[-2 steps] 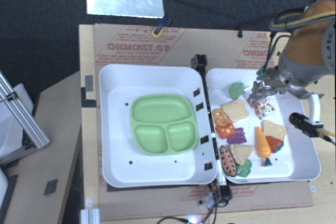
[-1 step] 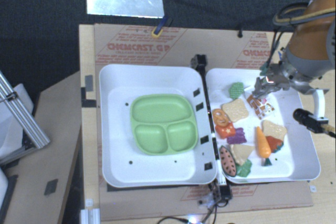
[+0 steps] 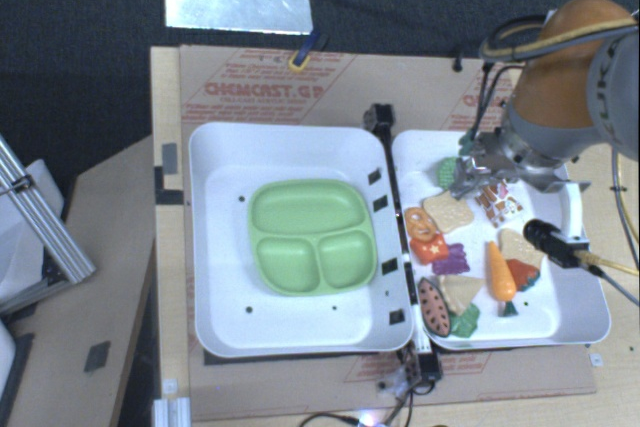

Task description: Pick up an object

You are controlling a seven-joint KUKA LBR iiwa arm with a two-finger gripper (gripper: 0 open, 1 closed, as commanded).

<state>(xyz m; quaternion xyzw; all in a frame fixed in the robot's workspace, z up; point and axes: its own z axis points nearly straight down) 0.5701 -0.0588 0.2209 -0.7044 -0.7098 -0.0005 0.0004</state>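
The right bin [image 3: 590,315] holds several toy foods. Among them are a toast slice [image 3: 447,212], an orange pretzel [image 3: 420,223], purple grapes [image 3: 452,261], a carrot [image 3: 499,272], a watermelon slice [image 3: 432,307] and a red-and-white piece [image 3: 501,204]. My gripper [image 3: 470,171] is low over the back of this bin, right beside a small green piece [image 3: 446,172] on its left. I cannot tell whether it touches that piece. The grey arm and its orange band [image 3: 570,55] rise behind it to the right.
The left bin [image 3: 215,245] carries a light green divided tray [image 3: 312,235]. A black divider with clips [image 3: 392,215] runs between the bins. A black cylinder with a cable [image 3: 548,241] juts over the right bin's right side. A metal frame [image 3: 30,215] stands at far left.
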